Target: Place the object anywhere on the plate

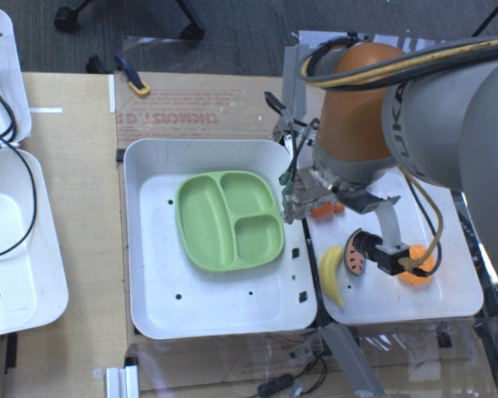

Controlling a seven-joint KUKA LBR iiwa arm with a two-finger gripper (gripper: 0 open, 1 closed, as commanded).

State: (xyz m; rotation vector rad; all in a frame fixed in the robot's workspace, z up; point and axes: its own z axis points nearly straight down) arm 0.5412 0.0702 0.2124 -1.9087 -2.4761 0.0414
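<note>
View from above the bench. The green plate [207,222], with three compartments, lies a little tilted in the middle of the left bin [158,280] and serves as the landmark here.

My arm [448,114] enters from the right of the plate. Its orange band [357,114] stands above and to the right of the plate, with a yellow-and-black hose [398,60] looped over it. My gripper [292,199] hangs just beside the plate's right edge, over the wall where the two bins meet. The view does not show whether it is released or clenched, and I cannot tell if it grasps anything.

The loose objects all lie to the right of the plate, in the right bin [415,301]:
- A small orange-red piece [325,210] sits nearest the plate, just right of my gripper.
- A banana [330,274] lies below that piece, near the plate's lower right corner and close to the bin wall.
- A watermelon slice [356,255] lies just beside the banana, on the side away from the plate.
- An orange fruit [417,270] lies farthest from the plate, partly hidden by a black fitting on my arm.

I cannot tell which of these is the object named in the task.

Well to the left of the plate stands a white tub [17,247] crossed by a black cable [17,139]. Above the plate, on the bench, lie a sheet with red lettering [191,110] and a blue-and-yellow clamp [133,77].
</note>
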